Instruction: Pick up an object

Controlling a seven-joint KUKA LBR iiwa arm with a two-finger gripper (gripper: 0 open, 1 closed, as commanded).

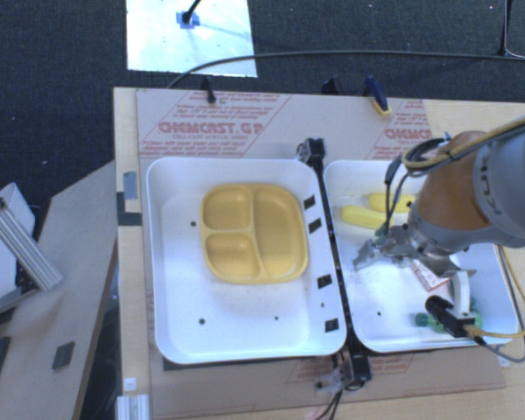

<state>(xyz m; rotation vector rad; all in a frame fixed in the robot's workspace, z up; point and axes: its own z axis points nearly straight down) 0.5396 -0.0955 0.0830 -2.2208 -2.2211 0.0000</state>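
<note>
**Risk of a grasp on bare bin floor**

The gripper (pixel 368 254) hangs low in the right bin (pixel 402 345), close to its left wall and about midway along it. Whether it is open or closed cannot be told from this angle, and nothing can be seen in its hold.

The likeliest target is a yellow item (pixel 364 216), long and rounded. It lies toward the far left corner of the same bin, just beyond the gripper. What lies directly below the gripper looks like plain white floor, so a grasp made here would probably catch nothing.

If the gripper goes for the yellow item, its rounded shape may let it roll or squirt out sideways. The left wall is also near enough that the gripper could strike it.

The other things in reach look no easier:
- A red and white packet (pixel 427 276) lies flat and is partly hidden under the arm (pixel 459 191), so it offers little to grip.
- A green item (pixel 426 320) is tucked toward the bin's near right corner, where the walls would crowd an approach.
- The yellow divided plate (pixel 252 233) sits in the middle of the left bin (pixel 162 234). It is broad and shallow, and I judge it would only be pushed about by a descent onto its face.
</note>
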